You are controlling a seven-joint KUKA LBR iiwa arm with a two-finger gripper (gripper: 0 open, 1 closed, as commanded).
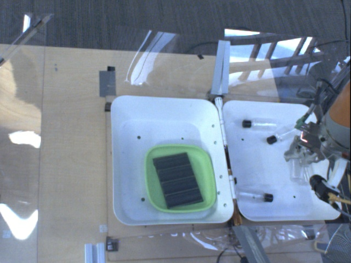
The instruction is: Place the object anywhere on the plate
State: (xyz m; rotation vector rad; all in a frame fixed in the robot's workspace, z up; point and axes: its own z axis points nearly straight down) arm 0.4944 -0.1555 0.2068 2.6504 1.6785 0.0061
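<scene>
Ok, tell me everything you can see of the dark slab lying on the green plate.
The dark grey rectangular slab lies flat on the light green square plate, in the left white bin. Its matte top is ribbed into about four crosswise bands. It sits turned slightly off the plate's edges, wholly inside the rim. It touches the plate alone.

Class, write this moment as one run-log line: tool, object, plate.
tool: over right bin, grip unclear | object: clear tubes in right bin | plate: green, left bin, holds dark block
</scene>
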